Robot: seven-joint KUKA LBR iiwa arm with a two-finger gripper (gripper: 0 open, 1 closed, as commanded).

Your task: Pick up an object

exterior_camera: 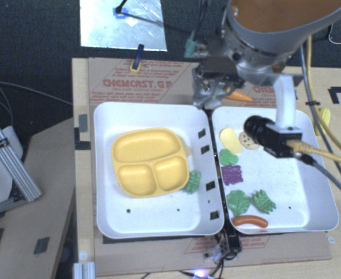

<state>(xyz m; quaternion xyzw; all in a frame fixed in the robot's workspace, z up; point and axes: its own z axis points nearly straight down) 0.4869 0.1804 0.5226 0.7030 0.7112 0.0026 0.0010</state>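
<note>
The worktop (pixel 54 156) is carrying two shallow white plastic bins, side by side. The left bin (pixel 153 214) is holding one yellow three-compartment plastic tray (pixel 150 160), with one small green leafy toy piece (pixel 193 181) resting against the tray's right edge. The right bin (pixel 316 196) is serving as the pick area; six loose toy foods are being counted in it: one pale yellow oval piece (pixel 229 139), one brown cookie-like disc (pixel 249 140), one purple grape cluster (pixel 231 174), two green leafy pieces (pixel 238 201) and (pixel 263 201), and one red-orange sausage (pixel 250 221). The tool (pixel 214 95) is being held over the bins' far rim, near the divider; whether it is released or clenched cannot be told. Nothing is being seen in its grasp, so the pick is judged not yet made.
</note>
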